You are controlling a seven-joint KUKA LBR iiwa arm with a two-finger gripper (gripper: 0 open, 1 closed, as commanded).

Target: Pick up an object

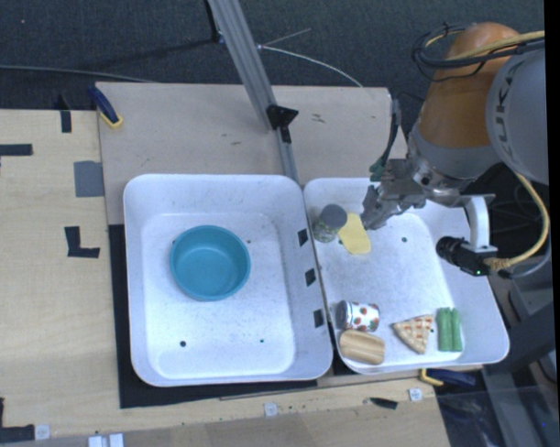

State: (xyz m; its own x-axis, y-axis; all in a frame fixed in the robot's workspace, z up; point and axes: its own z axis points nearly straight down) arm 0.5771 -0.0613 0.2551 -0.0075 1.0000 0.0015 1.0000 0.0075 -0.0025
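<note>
Yellow and flat, a small wedge-like piece (356, 235) lies near the upper left corner of the right bin (468, 353), just beside a grey round object (331, 220) that sits against the bin's left wall; the gripper (375, 211) hangs directly over the piece's upper right edge, close to touching, but whether its fingers are apart or together I cannot tell, since the wrist hides them. Along the same bin's near edge lie a small printed can (357, 315), a tan bread-like piece (361, 347), a pizza slice (414, 333) and a green block (449, 328), all well apart from the gripper; the left bin (156, 360) bears a blue bowl (210, 263). Judging by its look, the yellow piece is a light, stiff plastic toy, thin and rather slippery; pinching across its narrow width seems the soundest hold; the grey neighbour may crowd one finger.
</note>
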